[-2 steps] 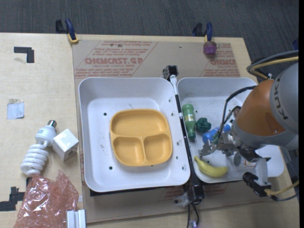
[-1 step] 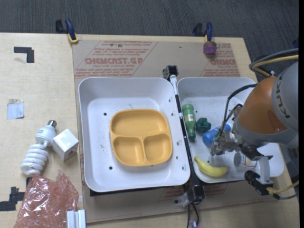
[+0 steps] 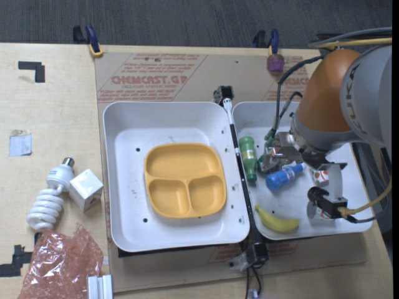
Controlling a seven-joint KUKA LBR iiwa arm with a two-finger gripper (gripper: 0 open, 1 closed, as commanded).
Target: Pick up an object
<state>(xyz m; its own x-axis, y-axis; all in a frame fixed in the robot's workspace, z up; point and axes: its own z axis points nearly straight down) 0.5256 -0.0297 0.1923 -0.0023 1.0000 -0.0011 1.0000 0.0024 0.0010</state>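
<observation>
Two white bins [image 3: 124,167], one yellow divided plate [image 3: 185,180], one green bottle [image 3: 249,157], one blue bottle [image 3: 283,176], one banana [image 3: 276,221], one spiral light bulb [image 3: 50,195], one small white cube [image 3: 86,189].

Legible txt: red "CHEMCAST", repeated diag., on brown paper-masked flat sheet [image 3: 156,73] under bins. Remaining red print too small to read.

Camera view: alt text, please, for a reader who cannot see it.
The arm's gripper hangs over the right bin, by a blue bottle, green bottle and banana. The left bin holds a yellow divided tray.
</observation>
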